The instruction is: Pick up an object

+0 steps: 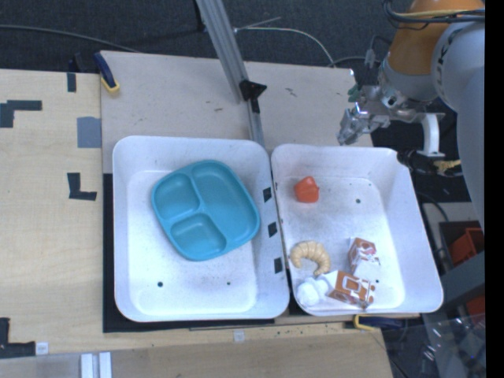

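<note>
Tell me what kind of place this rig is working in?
Probably a robotics lab test bench: two white bins sit side by side on a wooden bench marked with tape, toy food like a croissant lies inside, and the tool hangs above.

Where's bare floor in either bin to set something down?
Left bin: a strip along the near wall, below the blue divided plate. Right bin: open floor between the red object and the right wall. Crowded at its near end: croissant, white object and two cartons. Gripper sits beyond the far rim.
</note>
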Action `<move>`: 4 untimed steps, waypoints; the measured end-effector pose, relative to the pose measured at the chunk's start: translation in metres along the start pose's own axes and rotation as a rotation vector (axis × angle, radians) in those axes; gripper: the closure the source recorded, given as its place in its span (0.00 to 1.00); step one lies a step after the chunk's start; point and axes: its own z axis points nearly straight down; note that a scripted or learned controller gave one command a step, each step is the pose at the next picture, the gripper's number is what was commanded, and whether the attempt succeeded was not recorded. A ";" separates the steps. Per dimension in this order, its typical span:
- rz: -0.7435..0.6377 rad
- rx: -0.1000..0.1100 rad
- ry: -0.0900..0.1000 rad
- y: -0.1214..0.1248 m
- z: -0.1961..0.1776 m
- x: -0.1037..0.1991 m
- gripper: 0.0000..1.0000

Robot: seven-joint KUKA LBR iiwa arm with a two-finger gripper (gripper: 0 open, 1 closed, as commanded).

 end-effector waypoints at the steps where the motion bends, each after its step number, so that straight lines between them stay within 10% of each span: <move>1: -0.001 -0.001 0.000 0.001 -0.054 0.000 1.00; 4: -0.005 0.008 0.003 -0.081 -0.041 0.145 1.00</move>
